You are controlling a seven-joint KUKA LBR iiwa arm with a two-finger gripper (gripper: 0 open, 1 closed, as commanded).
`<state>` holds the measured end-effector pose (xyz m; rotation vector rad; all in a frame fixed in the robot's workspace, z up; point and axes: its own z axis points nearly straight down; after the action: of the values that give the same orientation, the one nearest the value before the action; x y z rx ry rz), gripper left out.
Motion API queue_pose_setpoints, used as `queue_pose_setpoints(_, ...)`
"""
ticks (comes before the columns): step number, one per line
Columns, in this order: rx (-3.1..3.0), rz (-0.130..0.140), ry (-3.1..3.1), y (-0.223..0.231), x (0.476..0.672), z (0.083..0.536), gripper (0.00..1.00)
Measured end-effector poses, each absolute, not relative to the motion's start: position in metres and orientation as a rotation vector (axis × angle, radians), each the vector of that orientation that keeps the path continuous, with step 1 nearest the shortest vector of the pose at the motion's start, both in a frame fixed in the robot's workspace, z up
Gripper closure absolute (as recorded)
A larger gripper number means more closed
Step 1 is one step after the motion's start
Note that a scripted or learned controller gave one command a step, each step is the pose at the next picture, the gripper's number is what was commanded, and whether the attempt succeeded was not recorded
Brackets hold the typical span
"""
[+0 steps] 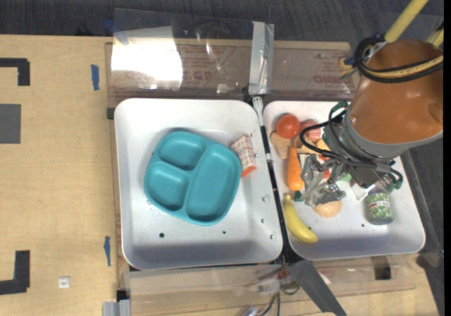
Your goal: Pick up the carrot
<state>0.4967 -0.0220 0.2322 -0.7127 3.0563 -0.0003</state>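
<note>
The carrot is orange and lies lengthwise along the left side of the right bin, between a red tomato above and a yellow banana below. My gripper hangs low in the right bin, just to the right of the carrot's lower end and above a pale round item. The arm's orange band and wrist hide the bin's upper right part. Nothing can be seen held in the gripper.
A green-lidded jar stands at the right of the right bin. The left bin holds a teal divided plate and a small red-and-white packet by the divider. Clear plastic sheeting lies behind both bins.
</note>
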Motion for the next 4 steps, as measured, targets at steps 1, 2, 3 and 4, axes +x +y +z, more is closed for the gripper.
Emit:
queue_pose_setpoints(1, -0.713, 0.000, 3.055, -0.022, 0.497, 0.233, 0.00)
queue_pose_setpoints(2, -0.884, 0.002, 3.014, -0.032, 0.512, 0.184, 0.00)
queue_pose_setpoints(3, -0.740, 0.003, 3.054, -0.096, 0.521, 0.124, 0.00)
queue_pose_setpoints(4, -0.826, -0.024, 2.997, -0.094, 0.521, 0.107, 0.00)
